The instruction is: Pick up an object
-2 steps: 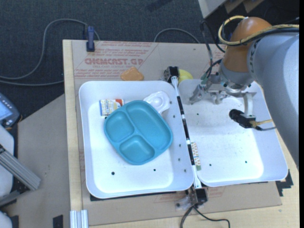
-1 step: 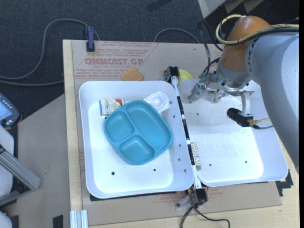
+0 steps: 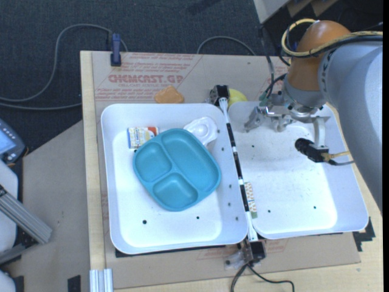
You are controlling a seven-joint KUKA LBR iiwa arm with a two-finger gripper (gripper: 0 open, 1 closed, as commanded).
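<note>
A blue divided plate (image 3: 176,168) lies in the middle of the left bin (image 3: 121,218). Behind it a small printed carton (image 3: 141,135) lies at the plate's back left, and a white cup-like piece (image 3: 202,129) at its back right. My gripper (image 3: 271,117) hangs low over the back left part of the right bin (image 3: 304,221), pointing down, with nothing seen in it. A yellow object (image 3: 237,95) rests just beyond the bins' back rims, left of the gripper.
An orange lump (image 3: 169,95) lies on the board behind the left bin. The ridge (image 3: 237,169) where both bins meet runs down the middle. The arm (image 3: 352,84) covers the right bin's back right corner. A blue clip (image 3: 115,48) and cables sit at the board's back edge.
</note>
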